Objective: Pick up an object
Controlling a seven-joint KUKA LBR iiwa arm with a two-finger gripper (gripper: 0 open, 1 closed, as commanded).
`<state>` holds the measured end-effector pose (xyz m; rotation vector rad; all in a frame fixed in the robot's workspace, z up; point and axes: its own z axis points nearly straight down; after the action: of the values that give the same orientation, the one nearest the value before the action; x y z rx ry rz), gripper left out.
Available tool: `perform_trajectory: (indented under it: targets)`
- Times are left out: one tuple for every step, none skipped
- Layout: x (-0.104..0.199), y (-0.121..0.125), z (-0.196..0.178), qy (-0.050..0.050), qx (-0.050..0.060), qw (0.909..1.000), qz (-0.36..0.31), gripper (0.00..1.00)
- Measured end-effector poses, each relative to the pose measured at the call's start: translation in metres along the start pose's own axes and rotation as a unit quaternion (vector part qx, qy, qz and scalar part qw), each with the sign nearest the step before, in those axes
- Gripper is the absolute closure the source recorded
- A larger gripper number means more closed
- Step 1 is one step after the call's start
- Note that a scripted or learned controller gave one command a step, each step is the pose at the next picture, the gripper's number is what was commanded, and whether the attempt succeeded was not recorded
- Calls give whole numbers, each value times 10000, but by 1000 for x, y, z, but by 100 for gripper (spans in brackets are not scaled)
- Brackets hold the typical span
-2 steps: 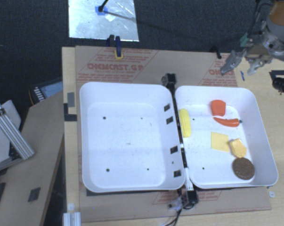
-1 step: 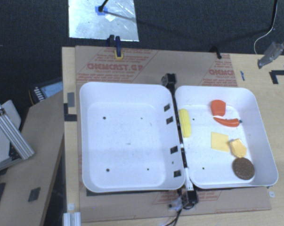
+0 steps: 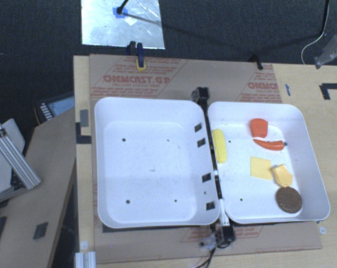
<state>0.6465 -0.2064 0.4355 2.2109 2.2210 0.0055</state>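
Camera view: smooth shallow white plastic right bin (image 3: 311,166) holding ridged yellow corn cob (image 3: 219,145), round brown cookie (image 3: 289,199), curved red chilli (image 3: 269,144), flat yellow cheese slice (image 3: 261,168).

1. This looks like a robot test lab, not a home.
2. Two shallow white plastic bins (image 3: 151,216) sit side by side on a flat brown cardboard sheet with red print (image 3: 174,77).
3. A silver metal frame bar (image 3: 12,155) stands at the left.
4. A shiny square foil sheet (image 3: 122,15) lies on the dark carpet floor (image 3: 28,43).
5. Thin black cables (image 3: 224,38) run across the floor.
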Motion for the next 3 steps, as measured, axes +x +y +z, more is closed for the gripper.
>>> perform_trajectory:
  targets:
    - [20,-7,-58,4,-6,10000,-9,0]
    - [36,-20,-104,6,-1,10000,-7,0]
    - [35,-19,-112,-2,-1,10000,-20,100]
